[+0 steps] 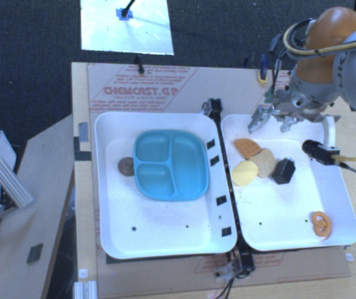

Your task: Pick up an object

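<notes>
The gripper [272, 121] hung over the far edge of the right bin [336, 195], its two fingers [257, 120] spread apart with nothing between them. Just below the fingers, toward the camera, lay an orange piece [247, 146], touching a tan piece [265, 161] on its nearer side. A yellow lump [244, 173] sat against the tan piece, nearer still and slightly left of the jaws. A black block [283, 170] rested just right of the tan piece, below the jaws. Farther off, to the lower right of the jaws near the bin's front corner, lay a pretzel [320, 223], well apart from the rest. Left of the jaws, across the divider, the left bin [112, 229] held a blue tray [169, 164] with a brown disc [126, 166] just beside its left edge.
</notes>
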You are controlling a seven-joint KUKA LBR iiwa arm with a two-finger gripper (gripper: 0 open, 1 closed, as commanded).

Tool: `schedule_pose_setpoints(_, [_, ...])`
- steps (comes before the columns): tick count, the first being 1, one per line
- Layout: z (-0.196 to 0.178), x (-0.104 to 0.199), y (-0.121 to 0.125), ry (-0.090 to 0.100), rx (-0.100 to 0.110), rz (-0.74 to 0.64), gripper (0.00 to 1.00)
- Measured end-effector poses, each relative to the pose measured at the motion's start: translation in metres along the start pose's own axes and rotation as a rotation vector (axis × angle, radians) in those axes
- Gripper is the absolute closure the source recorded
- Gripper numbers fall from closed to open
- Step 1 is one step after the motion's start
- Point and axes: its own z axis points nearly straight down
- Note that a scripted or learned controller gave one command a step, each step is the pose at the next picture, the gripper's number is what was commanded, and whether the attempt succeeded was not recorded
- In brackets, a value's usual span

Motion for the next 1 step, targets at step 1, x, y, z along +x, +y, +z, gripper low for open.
schedule_pose_setpoints(1, [-0.009,0.0001,0.0026,-0.001,-0.014,-0.002,0.0])
